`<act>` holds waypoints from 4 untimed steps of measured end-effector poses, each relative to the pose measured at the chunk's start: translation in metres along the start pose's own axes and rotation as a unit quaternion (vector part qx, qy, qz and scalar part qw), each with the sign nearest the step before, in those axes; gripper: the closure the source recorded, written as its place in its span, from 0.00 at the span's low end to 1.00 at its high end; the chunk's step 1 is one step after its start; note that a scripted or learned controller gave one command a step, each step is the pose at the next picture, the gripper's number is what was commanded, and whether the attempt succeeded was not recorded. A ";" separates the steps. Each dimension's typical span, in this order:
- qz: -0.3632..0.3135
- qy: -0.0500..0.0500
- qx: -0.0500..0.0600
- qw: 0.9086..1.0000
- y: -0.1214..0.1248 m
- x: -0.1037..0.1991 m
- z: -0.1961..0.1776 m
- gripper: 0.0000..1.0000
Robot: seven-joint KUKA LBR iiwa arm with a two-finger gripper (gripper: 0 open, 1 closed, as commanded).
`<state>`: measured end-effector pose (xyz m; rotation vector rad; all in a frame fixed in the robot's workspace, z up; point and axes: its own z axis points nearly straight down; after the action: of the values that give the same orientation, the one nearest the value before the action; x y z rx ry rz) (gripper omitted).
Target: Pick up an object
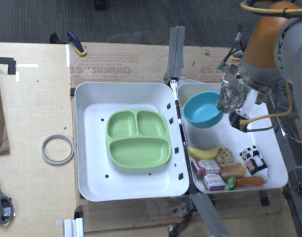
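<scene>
While a green divided plate (pixel 138 138) lies flat in the left bin (pixel 87 147), the blue bowl (pixel 203 109) hangs tilted above the right bin (pixel 277 147), mouth facing up-left, its right rim pinched by the end effector (pixel 225 102); the arm (pixel 269 43) reaches down from the right.

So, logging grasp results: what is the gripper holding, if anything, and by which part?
The blue bowl, pinched at its right rim by the gripper.
</scene>
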<state>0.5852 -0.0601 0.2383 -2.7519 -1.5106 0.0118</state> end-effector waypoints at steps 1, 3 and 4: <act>0.286 0.000 0.000 0.958 0.028 0.027 0.002 1.00; 0.393 0.000 0.001 0.920 0.005 0.048 0.048 1.00; 0.375 0.001 0.001 0.927 -0.018 -0.028 0.049 1.00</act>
<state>0.5543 -0.0739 0.1899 -3.1187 -0.3685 0.0114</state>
